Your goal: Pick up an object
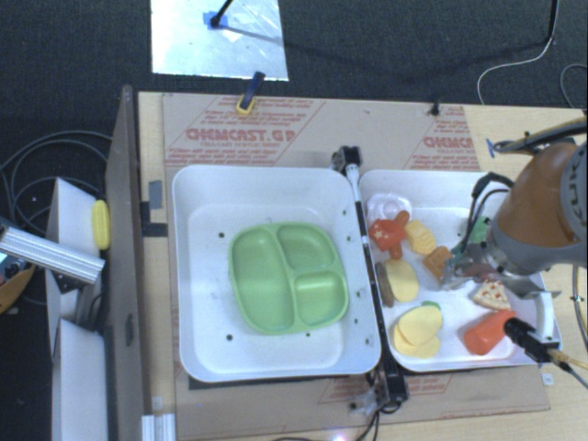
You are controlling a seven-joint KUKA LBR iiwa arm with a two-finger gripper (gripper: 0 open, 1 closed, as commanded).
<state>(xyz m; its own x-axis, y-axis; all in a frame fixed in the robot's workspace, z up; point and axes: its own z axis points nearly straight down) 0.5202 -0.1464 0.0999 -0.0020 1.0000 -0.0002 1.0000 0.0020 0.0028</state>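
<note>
The right bin holds several toy foods: a red tomato-like piece, a yellow ridged piece, a brown chunk, a pale yellow block, a yellow slice on green, an orange piece and a pizza slice. My gripper hangs low over the middle of this bin, between the brown chunk and the pizza slice. The arm's wrist hides its tips. Nothing is seen held in it.
The left bin carries a green divided plate. A black clip sits on the rim between the bins. A white crumpled thing lies at the right bin's back left. The grey arm covers that bin's right side.
</note>
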